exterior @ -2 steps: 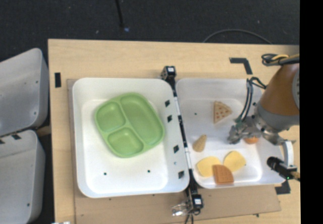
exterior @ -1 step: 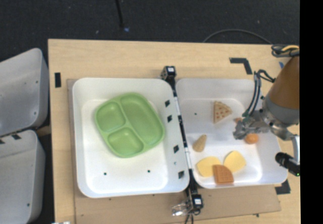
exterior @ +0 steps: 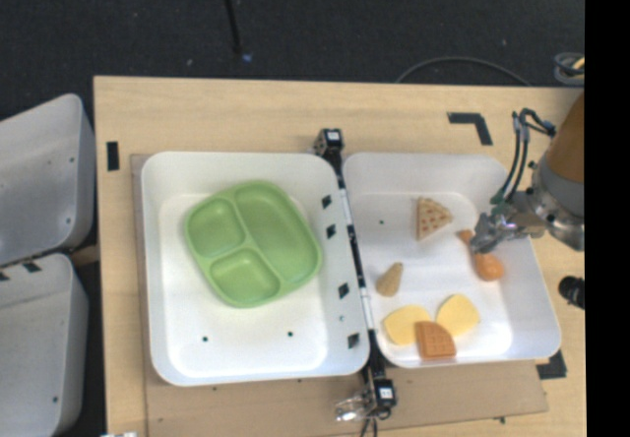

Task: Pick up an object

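The right bin (exterior: 512,327) holds several food-like pieces. A tan triangular wedge (exterior: 431,217) lies near its middle. An orange lump (exterior: 489,268) sits by the right wall, with a small orange bit (exterior: 465,237) just above and left of it. Lower down are a tan nugget (exterior: 391,278), two yellow rounds (exterior: 406,324) (exterior: 459,314) and a brown-orange slab (exterior: 434,340). My gripper (exterior: 489,233) hangs low over the bin's right side, right above the orange lump and beside the small orange bit. Nothing is visibly held.
The left bin (exterior: 167,327) carries a green three-compartment plate (exterior: 253,243). A ridge with black clips (exterior: 346,248) divides the two bins. The arm's grey wrist and cables (exterior: 551,189) come in over the right bin's right wall.
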